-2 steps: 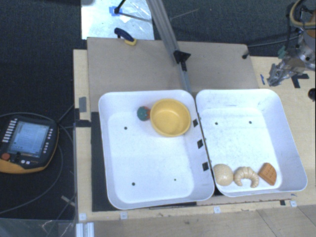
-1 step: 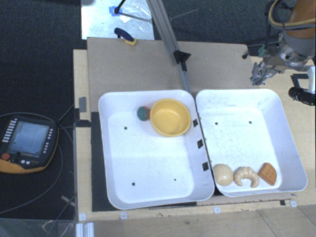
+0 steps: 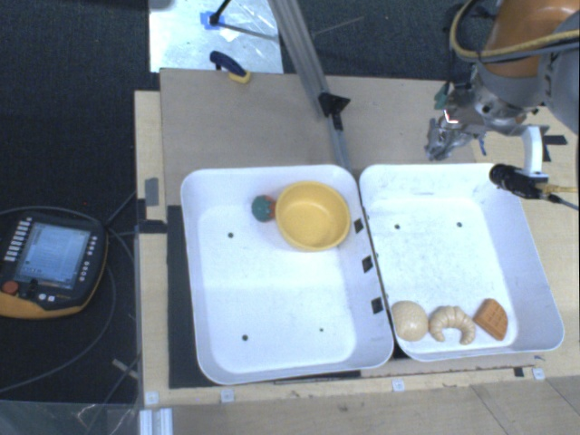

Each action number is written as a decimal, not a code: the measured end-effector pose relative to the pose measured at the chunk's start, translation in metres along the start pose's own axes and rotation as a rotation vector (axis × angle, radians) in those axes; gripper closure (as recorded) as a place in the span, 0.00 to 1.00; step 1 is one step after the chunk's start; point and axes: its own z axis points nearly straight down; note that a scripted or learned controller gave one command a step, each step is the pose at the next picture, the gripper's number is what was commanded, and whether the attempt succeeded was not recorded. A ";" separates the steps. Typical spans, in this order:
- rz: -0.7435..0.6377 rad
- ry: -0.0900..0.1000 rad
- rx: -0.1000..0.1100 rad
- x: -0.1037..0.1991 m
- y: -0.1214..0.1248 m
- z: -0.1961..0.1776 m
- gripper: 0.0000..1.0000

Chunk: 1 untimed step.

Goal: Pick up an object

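My gripper [image 3: 444, 143] hangs just beyond the far edge of the right bin [image 3: 526, 243], above the bench, with nothing seen between its fingers. In the right bin's near corner lie a pale round bun [image 3: 409, 320], a croissant [image 3: 453, 323] and a small orange waffle piece [image 3: 492, 318], side by side. The left bin [image 3: 272, 333] holds a yellow bowl [image 3: 313, 216] at its far side, with a small teal and brown ball [image 3: 263, 208] touching the bowl's left rim.
A grey metal pole [image 3: 308, 62] slants across the bench behind the bins and ends near the bins' shared far corner. A control pendant [image 3: 50, 261] lies on the floor to the left. A yellow and blue clamp [image 3: 229, 65] sits at the bench's far edge.
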 end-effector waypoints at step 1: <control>0.000 0.000 0.000 0.053 -0.008 0.012 1.00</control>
